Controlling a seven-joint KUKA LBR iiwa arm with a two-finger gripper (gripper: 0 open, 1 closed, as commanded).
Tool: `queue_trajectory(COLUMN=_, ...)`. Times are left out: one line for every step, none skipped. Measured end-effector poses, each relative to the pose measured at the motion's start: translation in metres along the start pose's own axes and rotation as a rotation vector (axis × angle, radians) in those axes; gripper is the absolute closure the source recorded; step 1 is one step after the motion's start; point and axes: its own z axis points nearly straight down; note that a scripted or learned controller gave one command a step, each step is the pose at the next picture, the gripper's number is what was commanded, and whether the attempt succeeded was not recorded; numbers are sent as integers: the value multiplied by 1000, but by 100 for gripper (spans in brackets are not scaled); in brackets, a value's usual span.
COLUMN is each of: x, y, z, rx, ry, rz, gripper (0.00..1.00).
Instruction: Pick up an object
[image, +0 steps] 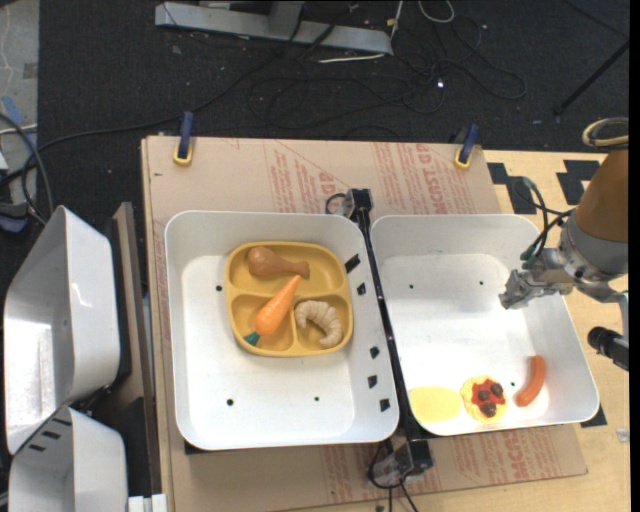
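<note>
Black floor and loose cables surrounded the cardboard-covered bench (300, 180) that carried 2 white bins. Near the left bin's (200, 400) far edge sat a yellow divided plate (238, 300) holding a toy drumstick (275, 263), a carrot (277, 307) and a pale shrimp (322, 320). Along the right bin's (450, 240) near edge lay a yellow disc (434, 403), a small pizza piece (486, 396) and an orange sausage (531, 381). The gripper (518, 291) hovered by that bin's right edge, well apart from the sausage; it seemed to hold nothing, though I could not tell how its pincer stood.
</note>
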Motion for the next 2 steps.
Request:
queue_trajectory(x=5, y=3, z=-63, rx=-4, ry=-1, rz=-4, gripper=100)
queue_trajectory(x=12, y=5, z=-109, rx=-4, ry=-1, rz=-5, gripper=100)
